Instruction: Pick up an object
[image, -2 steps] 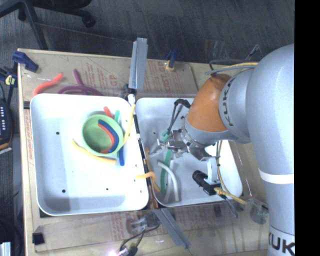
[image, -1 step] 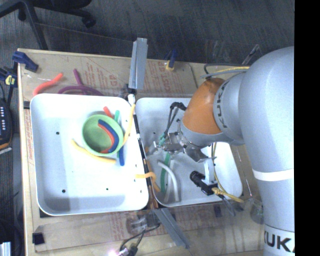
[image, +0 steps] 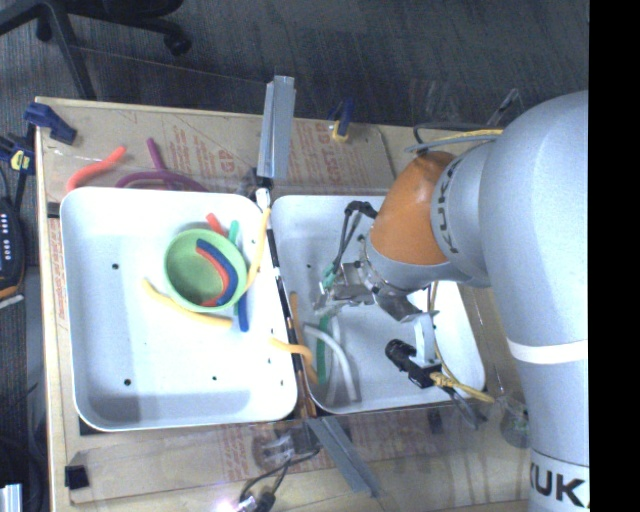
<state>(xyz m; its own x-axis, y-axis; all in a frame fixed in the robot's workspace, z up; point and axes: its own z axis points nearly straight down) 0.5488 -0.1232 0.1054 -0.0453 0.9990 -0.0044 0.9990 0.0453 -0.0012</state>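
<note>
My gripper (image: 333, 298) hangs low over the left part of the right bin (image: 400, 395), under the orange wrist band. Just below it lie a dark green stick (image: 327, 356) and a pale grey curved tube (image: 343, 352), near the bin's front left corner. Nothing visible sits between the gripper and these pieces. In the left bin (image: 110, 380) a green bowl (image: 190, 270) holds a red curved piece (image: 212, 264) and a blue one (image: 224, 250). A yellow strip (image: 185, 303) and a blue stick (image: 242, 318) lie beside the bowl.
An orange-yellow piece (image: 293, 348) lies across the wall between the bins, and a yellow stick (image: 259, 243) leans along it farther back. On the bench behind the left bin lie an orange stick (image: 95, 168) and a purple loop (image: 160, 181). The arm's big grey body covers the right bin's right side.
</note>
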